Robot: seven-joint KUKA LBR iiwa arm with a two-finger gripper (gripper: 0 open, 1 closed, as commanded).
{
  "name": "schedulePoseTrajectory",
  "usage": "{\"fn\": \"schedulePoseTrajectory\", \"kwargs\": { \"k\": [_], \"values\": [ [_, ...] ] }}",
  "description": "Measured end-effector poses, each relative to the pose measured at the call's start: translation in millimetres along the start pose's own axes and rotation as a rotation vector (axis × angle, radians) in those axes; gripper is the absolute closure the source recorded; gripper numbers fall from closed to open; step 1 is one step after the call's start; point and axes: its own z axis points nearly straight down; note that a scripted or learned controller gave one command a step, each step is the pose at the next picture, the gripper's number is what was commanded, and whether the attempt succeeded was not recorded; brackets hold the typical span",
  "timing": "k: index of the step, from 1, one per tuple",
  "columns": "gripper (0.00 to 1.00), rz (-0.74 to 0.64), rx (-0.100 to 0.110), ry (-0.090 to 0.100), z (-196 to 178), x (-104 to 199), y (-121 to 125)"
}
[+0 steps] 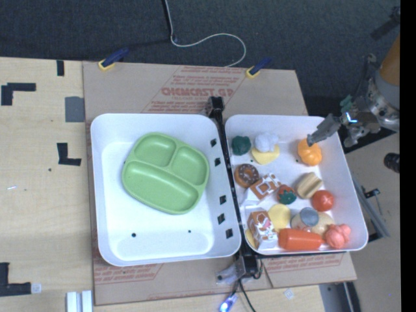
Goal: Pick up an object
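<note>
Looking down at your counter [39, 174] from above: two white bins sit side by side on a sheet of cardboard [195, 86].

The left bin [104, 194] has a green divided plate [166, 172] lying flat in it, toward the far half of the bin.

The right bin [348, 174] is where all the small stuff is. Along the far side you've got a dark green piece [241, 144], then a white and yellow toy [265, 147] just beside it, and further right an orange pepper-looking toy [309, 152]. In the middle there's a brown donut [246, 173], a red and white piece [264, 188] touching it, a small dark round thing [286, 194], a tan bread roll [307, 184] and a red tomato [322, 201]. Near the front edge it's a crowded pile: a printed packet [259, 227], a yellow lump [279, 216], a grey-blue piece [308, 218], a long orange-red carrot shape [300, 240] and a pink thing [338, 235] in the corner, all pretty much touching each other.

Your arm comes in from the right, and the hand [323, 132] sits over the far right part of the right bin, right above the orange pepper toy and about touching its top. It's too small and dark to make out much, so honestly I can't tell if the hand is spread or closed on anything.

A white cable [195, 41] loops over the dark floor behind the counter, and two yellow and blue clamps [114, 58] hold the cardboard's far corners.
</note>
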Motion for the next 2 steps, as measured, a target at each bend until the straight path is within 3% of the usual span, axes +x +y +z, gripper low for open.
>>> {"fn": "schedulePoseTrajectory", "kwargs": {
  "k": [1,2],
  "values": [
    [0.00,0.006,0.021,0.007,165.9,-12.1,-92.9],
    [0.00,-0.007,-0.012,0.000,15.9,50.6,-88.4]
  ]
}}
